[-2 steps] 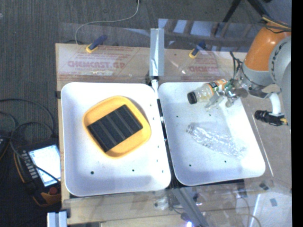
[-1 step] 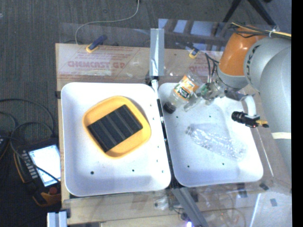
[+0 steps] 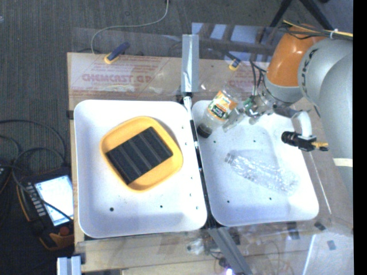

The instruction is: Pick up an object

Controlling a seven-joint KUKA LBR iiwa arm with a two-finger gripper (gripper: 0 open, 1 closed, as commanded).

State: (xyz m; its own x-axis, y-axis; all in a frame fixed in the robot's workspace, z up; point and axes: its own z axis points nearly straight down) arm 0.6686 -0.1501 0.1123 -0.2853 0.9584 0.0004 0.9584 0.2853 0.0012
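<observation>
A small clear bottle with a yellow-orange label (image 3: 221, 106) lies tilted at the far left corner of the right bin (image 3: 304, 208). My gripper (image 3: 245, 111) is right beside it on its right, touching or almost touching it; the view does not show whether it has a grip. A crumpled clear plastic bottle (image 3: 261, 169) lies flat in the middle of the right bin. A small black cap-like piece (image 3: 203, 131) sits by that bin's left wall. In the left bin (image 3: 92, 211) rests a yellow pad with a black ribbed top (image 3: 141, 152).
The grey arm with its orange band (image 3: 287, 62) hangs over the right bin's far right corner. A black and orange fitting (image 3: 299, 140) juts in at the right wall. The ridge between the bins (image 3: 198, 171) runs just left of the small bottle.
</observation>
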